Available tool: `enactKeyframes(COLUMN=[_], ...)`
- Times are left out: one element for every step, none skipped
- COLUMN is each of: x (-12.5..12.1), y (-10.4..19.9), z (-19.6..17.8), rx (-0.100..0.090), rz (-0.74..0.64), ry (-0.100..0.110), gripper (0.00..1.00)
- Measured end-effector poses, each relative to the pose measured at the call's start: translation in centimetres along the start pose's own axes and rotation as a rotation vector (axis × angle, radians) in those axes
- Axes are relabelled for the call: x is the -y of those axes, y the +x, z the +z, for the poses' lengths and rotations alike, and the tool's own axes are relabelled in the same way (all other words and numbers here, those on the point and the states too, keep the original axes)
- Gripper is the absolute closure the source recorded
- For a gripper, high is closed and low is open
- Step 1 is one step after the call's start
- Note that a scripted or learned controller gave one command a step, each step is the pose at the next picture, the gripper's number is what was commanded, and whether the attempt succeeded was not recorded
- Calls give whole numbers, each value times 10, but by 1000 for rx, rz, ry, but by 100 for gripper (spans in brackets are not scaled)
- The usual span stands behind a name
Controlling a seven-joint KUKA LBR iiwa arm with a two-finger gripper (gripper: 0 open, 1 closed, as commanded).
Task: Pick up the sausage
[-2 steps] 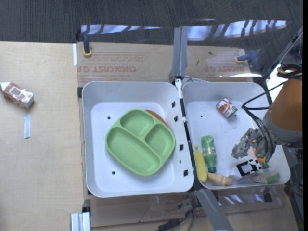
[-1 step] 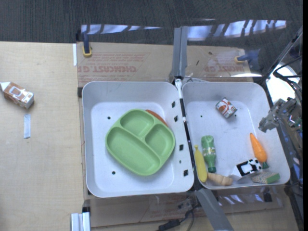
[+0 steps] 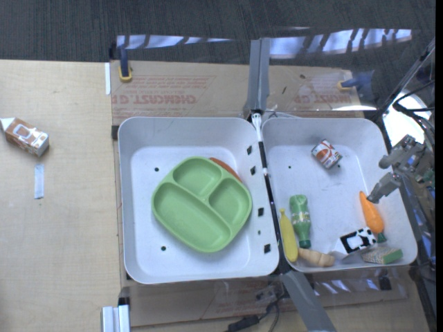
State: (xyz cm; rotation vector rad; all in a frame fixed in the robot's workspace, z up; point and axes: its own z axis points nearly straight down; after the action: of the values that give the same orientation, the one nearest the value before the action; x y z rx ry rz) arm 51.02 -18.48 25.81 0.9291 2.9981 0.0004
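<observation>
- Sausage (image 3: 223, 165): a reddish-brown sliver that may be it peeks from behind the upper right rim of the green divided plate (image 3: 201, 204) in the left bin (image 3: 131, 185); mostly hidden, so identity is uncertain.
- Gripper (image 3: 377, 196) hangs at the right edge of the frame over the right bin (image 3: 346, 133), just above the carrot (image 3: 372, 214); whether its jaws are spread or pressed together cannot be told.
- Lower in the right bin lie a green bottle (image 3: 300, 220), a banana (image 3: 287, 235) and a black-and-white cow toy (image 3: 359, 241).
- A small can (image 3: 326, 154) sits toward the upper part of that bin.
</observation>
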Motion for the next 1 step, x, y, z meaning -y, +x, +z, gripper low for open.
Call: enactKeyframes(x=[-75], y=[-28], z=[166], rx=[0], rz=[47], ry=[0], gripper=[0])
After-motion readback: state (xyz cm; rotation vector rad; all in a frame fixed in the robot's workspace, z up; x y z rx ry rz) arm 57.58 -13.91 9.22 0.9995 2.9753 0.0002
